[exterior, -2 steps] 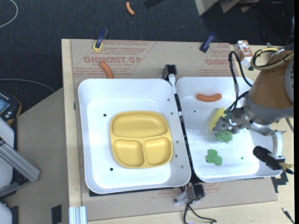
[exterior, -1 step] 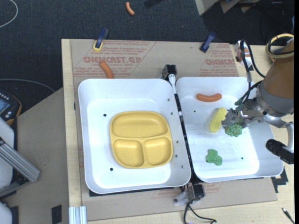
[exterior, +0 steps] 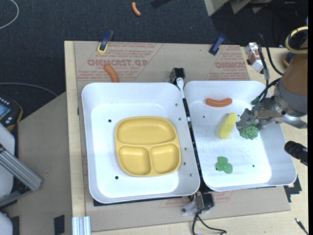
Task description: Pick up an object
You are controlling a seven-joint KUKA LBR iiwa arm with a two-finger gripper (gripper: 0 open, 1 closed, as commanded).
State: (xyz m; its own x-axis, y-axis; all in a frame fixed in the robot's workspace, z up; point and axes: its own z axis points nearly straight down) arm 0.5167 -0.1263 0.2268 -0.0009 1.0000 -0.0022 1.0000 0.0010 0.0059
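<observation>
Toy green grapes (exterior: 249,132) at 3 o'clock in right bin (exterior: 274,175) | gripper (exterior: 246,123) directly above, grip state: cannot tell | likely light, bumpy, rigid plastic; pinch across bunch's middle, may roll

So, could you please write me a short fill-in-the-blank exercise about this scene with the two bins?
1. The yellow tray lies in the ____ bin.
2. The tray has ____ compartments.
3. The corn cob lies in the ____ bin, below the sausage.
4. The end effector is above the ____ bin.

Missing words: left; three; right; right
</observation>
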